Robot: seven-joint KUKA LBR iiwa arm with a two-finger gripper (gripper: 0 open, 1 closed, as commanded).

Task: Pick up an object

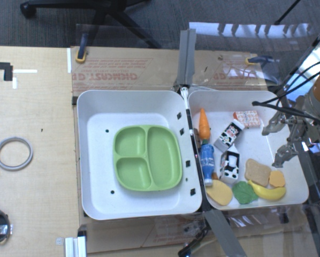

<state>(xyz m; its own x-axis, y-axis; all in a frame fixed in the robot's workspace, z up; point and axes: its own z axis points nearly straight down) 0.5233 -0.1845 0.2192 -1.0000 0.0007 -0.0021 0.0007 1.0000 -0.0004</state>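
Toys fill the right bin [302, 197], and that is where the things to pick up lie. Nearest the front sit a yellow banana [268, 191], a green leafy toy [245, 193] and a pale yellow chip [220, 193], all close together. Just behind them are a slice of toast [257, 171], a small orange piece [277, 179], a black and white cow carton [230, 166] and a blue bottle [206, 162]. Farther back lie a second carton [229, 135], an orange carrot [203, 124] and a pink wafer [247, 119].

The gripper [282, 140] hangs over the right side of this bin, above a bare white patch. Its jaws stand spread apart with nothing between them.

The left bin [90, 159] holds a green tray [148, 157]. A grey ring [12, 153] rests on the tabletop [31, 197], far left.

Things could go wrong here. If the jaws drop straight down, they may shut on nothing. The near toys touch each other, so a grab might push one away or catch two.
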